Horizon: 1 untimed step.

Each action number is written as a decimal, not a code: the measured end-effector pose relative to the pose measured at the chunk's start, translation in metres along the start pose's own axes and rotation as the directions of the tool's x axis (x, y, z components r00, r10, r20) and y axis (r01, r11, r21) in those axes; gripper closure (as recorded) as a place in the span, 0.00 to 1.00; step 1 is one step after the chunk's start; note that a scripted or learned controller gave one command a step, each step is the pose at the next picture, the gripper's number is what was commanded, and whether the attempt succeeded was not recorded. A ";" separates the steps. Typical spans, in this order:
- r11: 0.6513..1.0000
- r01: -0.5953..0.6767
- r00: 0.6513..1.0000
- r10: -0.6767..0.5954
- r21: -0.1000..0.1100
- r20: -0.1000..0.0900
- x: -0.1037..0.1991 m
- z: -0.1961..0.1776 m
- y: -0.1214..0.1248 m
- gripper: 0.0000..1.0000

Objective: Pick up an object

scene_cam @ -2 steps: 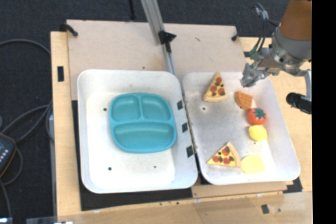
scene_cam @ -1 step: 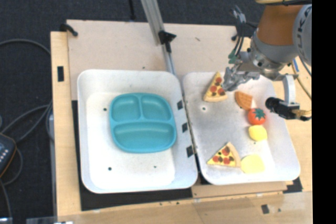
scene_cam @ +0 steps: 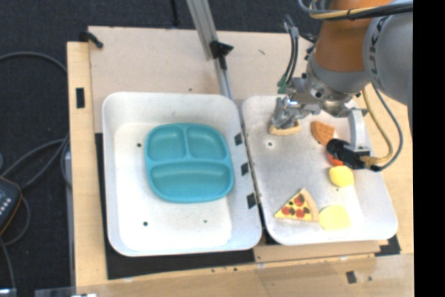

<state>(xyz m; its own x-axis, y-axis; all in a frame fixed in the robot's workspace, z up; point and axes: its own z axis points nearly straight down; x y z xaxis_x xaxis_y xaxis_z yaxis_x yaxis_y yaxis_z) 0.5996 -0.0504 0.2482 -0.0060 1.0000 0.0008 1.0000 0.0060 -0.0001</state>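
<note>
My gripper hangs low over the far left corner of the right bin. Directly beneath its tip lies a flat tan piece, like a bit of bread, partly covered by the gripper. Whether the piece is gripped cannot be made out. Just to the right an orange food piece rests on the bin floor. Nearer the front are a yellow ball-like fruit, a pizza slice and a pale yellow round piece.
The left bin holds a teal divided plate in its middle. A slanted metal post rises behind the bins, ending near their shared far corner. The bins' shared wall runs close to the gripper's left.
</note>
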 end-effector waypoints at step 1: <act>1.000 0.002 1.000 -0.002 -0.001 -0.001 0.052 -0.008 -0.011 1.00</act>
<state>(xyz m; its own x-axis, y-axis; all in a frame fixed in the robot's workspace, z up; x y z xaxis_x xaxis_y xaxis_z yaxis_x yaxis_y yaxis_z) 0.5881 0.0016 0.2563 -0.0081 1.0000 0.0020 1.0000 0.0081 0.0011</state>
